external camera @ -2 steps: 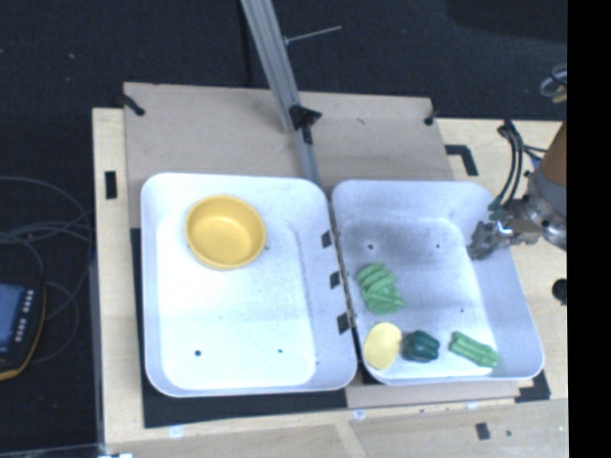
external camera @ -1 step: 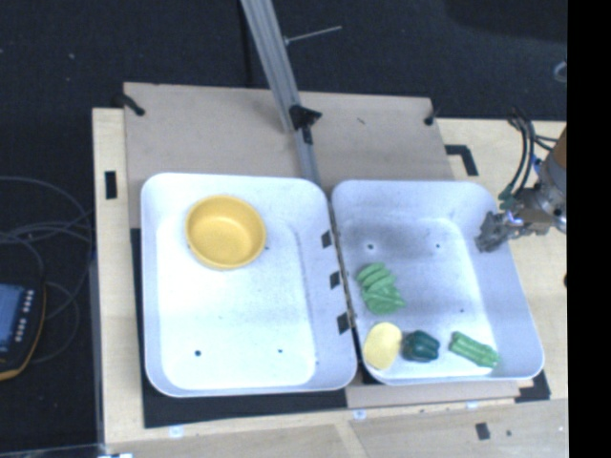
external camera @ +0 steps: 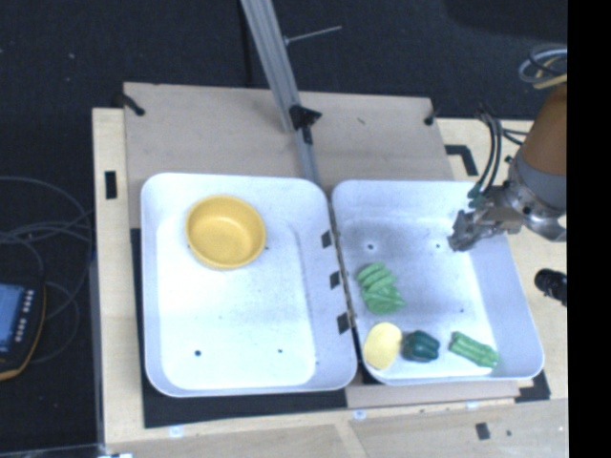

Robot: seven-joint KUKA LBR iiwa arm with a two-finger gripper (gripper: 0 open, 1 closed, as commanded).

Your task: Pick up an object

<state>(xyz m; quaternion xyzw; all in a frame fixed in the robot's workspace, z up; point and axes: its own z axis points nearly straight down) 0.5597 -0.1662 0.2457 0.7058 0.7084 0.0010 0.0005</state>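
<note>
White bins: two shallow plastic trays sit side by side on the bench, the left bin [external camera: 172, 351] and the right bin [external camera: 496, 294], their inner walls touching at the middle.
Left bin contents: a round yellow plastic bowl [external camera: 225, 232] stands upright in the far left part, well apart from everything else.
Right bin contents: a ribbed light-green toy vegetable [external camera: 379, 288] lies near the inner wall; a pale yellow rounded fruit-like toy [external camera: 383, 345] sits at the near inner corner, with a dark green pepper-like toy [external camera: 420, 346] just beside it; a small bright green oblong toy [external camera: 474, 349] lies toward the near outer corner.
Arm: grey with an orange band, reaching in from the right.
Hand: the dark hand [external camera: 468, 229] hovers over the far outer part of the right bin, well apart from the four toys; I cannot tell whether it is spread or pressed together, and nothing shows in it.
Progress: by my judgement no pick is made yet; every object rests in a bin.
Left to do: move over one toy, descend, close, lift.
</note>
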